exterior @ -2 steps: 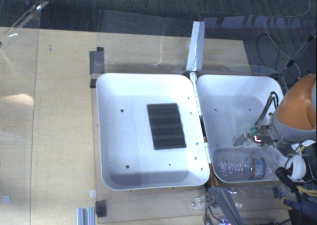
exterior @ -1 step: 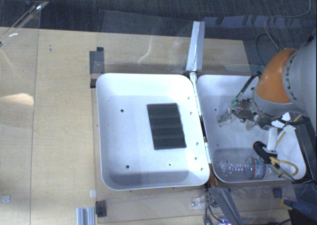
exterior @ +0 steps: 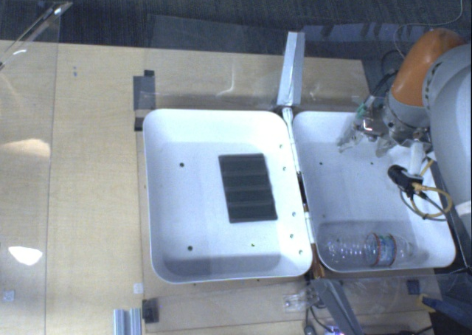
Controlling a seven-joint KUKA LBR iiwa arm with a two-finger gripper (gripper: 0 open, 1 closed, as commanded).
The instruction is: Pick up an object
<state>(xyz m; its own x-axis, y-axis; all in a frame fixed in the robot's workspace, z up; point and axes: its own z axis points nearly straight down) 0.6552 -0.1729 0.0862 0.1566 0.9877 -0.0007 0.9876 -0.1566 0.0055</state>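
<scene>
A dark grey ridged rectangular block (exterior: 248, 187) lies flat in the middle of the left bin (exterior: 169, 178). A clear plastic bottle (exterior: 367, 250) lies on its side along the front wall of the right bin (exterior: 332, 193). My gripper (exterior: 363, 143) hovers over the far part of the right bin, near its back wall. Its two fingers are spread apart with nothing between them. The bottle is well in front of the gripper, and the block is off to its left in the other bin.
The arm's grey body and orange band (exterior: 420, 68) fill the far right. A black and yellow cable (exterior: 411, 186) hangs over the right bin's right side. A metal divider (exterior: 290, 71) stands behind the bins' junction. Bare wooden bench (exterior: 74, 178) stretches to the left.
</scene>
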